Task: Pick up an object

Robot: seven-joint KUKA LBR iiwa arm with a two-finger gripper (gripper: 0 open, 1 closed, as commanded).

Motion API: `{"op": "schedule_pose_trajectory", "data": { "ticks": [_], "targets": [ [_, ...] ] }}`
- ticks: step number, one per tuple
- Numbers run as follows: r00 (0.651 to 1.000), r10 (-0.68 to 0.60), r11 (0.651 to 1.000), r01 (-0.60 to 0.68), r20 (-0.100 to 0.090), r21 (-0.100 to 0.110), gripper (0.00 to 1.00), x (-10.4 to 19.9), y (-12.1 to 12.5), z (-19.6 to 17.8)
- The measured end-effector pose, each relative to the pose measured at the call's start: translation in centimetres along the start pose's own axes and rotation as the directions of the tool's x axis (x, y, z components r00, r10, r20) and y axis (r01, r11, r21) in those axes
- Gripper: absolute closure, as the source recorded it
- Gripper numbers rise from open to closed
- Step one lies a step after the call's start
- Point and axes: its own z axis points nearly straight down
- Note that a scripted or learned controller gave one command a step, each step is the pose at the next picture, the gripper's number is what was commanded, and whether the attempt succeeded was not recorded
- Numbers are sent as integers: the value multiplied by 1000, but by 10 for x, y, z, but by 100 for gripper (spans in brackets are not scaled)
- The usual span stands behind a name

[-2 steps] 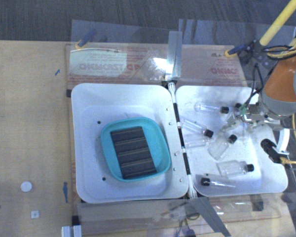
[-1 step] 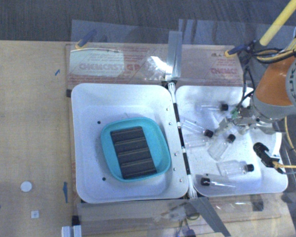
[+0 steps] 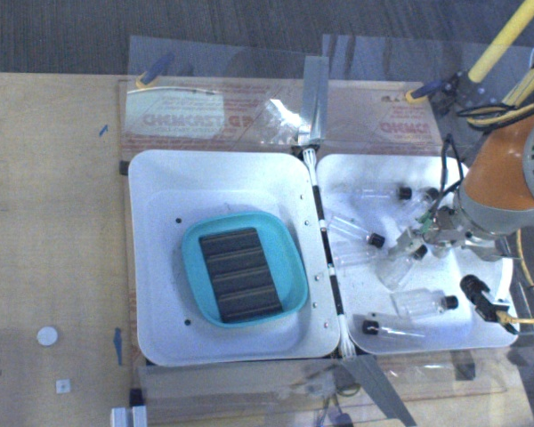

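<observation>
Left bin: white, shallow, it holds a turquoise tray with a dark ribbed insert.
Bench: light wood; a small white disc lies near its lower left.
Behind the bins: clear plastic sheet with red print.

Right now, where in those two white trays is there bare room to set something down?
Left bin: bare floor all around the teal tray, widest along its upper edge. Right bin: crowded with clear vials and the claw; its upper-left corner is barest.
</observation>
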Motion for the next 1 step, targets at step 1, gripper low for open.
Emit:
{"op": "schedule_pose_trajectory", "data": {
  "ticks": [1],
  "targets": [
    [1000, 2, 1000, -2, 3, -6, 100, -2, 2, -11]
  ]
}}
